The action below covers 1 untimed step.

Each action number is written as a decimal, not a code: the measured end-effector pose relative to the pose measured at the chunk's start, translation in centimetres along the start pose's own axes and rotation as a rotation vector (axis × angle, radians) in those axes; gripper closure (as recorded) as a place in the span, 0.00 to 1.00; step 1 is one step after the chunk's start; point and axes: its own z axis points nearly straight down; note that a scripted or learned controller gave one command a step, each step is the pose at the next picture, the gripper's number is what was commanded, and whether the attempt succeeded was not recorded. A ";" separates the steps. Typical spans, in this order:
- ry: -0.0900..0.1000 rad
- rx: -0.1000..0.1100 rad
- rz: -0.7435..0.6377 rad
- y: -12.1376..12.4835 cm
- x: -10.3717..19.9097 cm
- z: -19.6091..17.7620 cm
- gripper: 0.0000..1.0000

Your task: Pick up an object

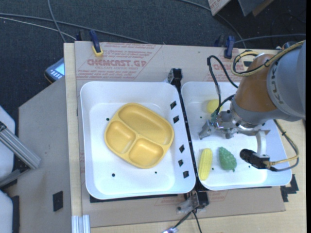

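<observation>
Objects for picking number three in the right bin (pixel 272 181), as far as we can count: one corn cob, one green broccoli-like piece and one small yellow item. We take the black divider clip strip (pixel 178 125) between the two bins as our landmark and go from left to right.

Well left of the divider, we see one left bin (pixel 92 130), and in it one yellow sectioned plate (pixel 139 135) with three compartments, lying flat near the bin's middle. Behind that bin, on the cardboard sheet (pixel 121 59), we count one yellow-and-blue clamp (pixel 95 43) at the sheet's far edge.

Just right of the divider, toward the near side, lies the corn cob (pixel 205 163), lengthwise along the divider. Beside the cob, further right, sits the broccoli-like piece (pixel 227 158), close to the cob but apart from it. The small yellow item (pixel 213 105) lies near the far side of that bin, right of the divider, partly hidden by the arm.

We find the gripper (pixel 210 129) between the yellow item and the cob, above the bin floor. We cannot tell how its jaws stand, and we see nothing held in them. One blue clamp (pixel 228 46) sits at the far edge of the sheet, right of the divider.
</observation>
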 end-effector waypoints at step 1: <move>-0.001 -0.007 0.000 0.2 0.0 -1.4 1.00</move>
